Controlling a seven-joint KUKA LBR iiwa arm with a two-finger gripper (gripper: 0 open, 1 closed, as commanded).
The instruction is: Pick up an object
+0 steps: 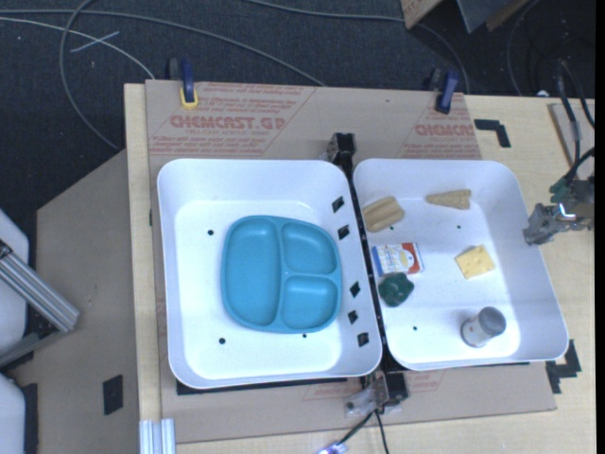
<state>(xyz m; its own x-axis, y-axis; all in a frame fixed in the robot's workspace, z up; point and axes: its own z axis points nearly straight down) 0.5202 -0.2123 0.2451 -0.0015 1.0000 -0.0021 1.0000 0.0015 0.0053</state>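
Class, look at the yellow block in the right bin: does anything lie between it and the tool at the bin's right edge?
Nothing visible does. The tool sits at the right bin's rim, and bare white floor separates it from the yellow block. The grey cylinder lies nearer the camera, off that line.

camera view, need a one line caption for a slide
Gripper at the right bin's edge; small items inside it, blue divided plate in the left bin.
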